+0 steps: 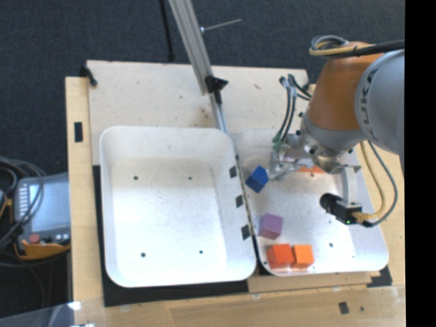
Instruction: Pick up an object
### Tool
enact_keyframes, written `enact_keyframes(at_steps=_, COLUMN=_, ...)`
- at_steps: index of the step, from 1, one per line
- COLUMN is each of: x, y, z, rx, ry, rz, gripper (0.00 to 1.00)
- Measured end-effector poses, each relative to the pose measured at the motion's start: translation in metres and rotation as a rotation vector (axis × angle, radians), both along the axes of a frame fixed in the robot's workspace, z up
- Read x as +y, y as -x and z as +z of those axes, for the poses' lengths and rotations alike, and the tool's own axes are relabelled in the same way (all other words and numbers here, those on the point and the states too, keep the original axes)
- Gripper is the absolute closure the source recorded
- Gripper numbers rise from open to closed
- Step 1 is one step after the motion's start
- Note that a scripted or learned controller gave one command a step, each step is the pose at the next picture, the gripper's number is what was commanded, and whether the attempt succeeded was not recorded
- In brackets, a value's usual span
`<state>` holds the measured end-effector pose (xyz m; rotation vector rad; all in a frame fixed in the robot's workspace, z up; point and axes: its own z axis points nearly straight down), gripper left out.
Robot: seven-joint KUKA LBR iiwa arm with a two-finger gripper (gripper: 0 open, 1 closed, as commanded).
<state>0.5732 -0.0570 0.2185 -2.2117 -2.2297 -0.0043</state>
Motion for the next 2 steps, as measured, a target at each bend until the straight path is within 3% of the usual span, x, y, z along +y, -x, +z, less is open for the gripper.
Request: enact_keyframes(at_steps=2, x=0.107, y=0.008, z=-0.005, rx=0.003, ry=0.0, rz=0.0, gripper=1.0)
